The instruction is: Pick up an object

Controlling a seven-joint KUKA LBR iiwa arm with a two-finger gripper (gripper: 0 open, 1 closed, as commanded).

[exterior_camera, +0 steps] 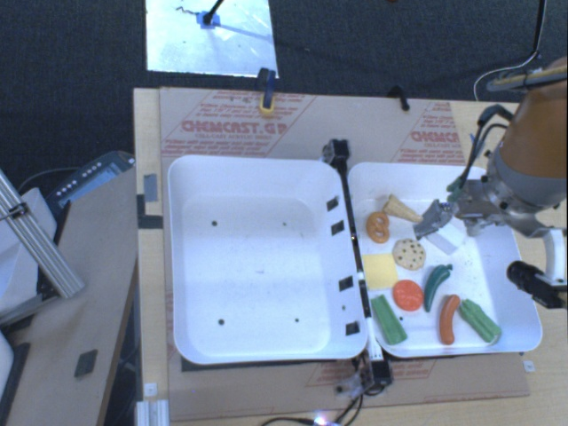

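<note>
My end effector (437, 220) hangs over the right bin (524, 327), and honestly I can't tell if it's released or clenched from up here. Nothing visibly in it. Closest pick is the cookie (409, 254), just below it and slightly left. I'd drop straight down and center before closing, since the pretzel (378, 228) and cone (401, 209) crowd in on the left. Count: one cookie, one pretzel, one cone, one cheese slice (382, 272), one tomato (408, 295), one sausage (448, 319), three green veggies (437, 285).
</note>
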